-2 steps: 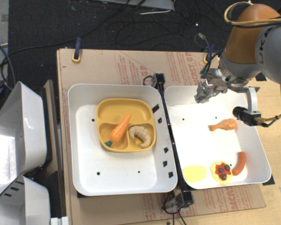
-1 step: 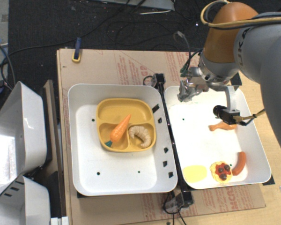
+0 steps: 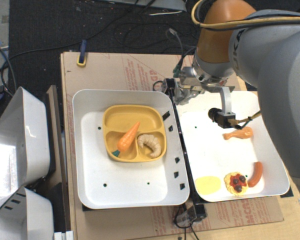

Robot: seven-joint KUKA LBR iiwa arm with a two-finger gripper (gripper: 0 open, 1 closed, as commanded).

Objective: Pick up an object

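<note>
- The tool [image 3: 182, 91] hangs over the far end of the divide between the two bins; I cannot tell whether it is open or holding anything.
- Left bin [image 3: 90, 184]: a yellow plate [image 3: 115, 116] bearing a carrot [image 3: 128, 136] and a shrimp [image 3: 150, 145].
- Right bin [image 3: 210, 154]: a sausage [image 3: 255, 174], a yellow disc [image 3: 208, 185] and a tart [image 3: 235, 182] near its front edge.

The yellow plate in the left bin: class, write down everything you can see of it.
The yellow plate is a rounded square with a raised rim. It looks like smooth plastic and is split by ridges into three compartments: one wide at the far side, two smaller at the near side. It lies flat on the floor of the left bin, toward its far half. An orange toy carrot lies slantwise, mostly in the near-left compartment, and a pale curled shrimp lies in the near-right one.
</note>
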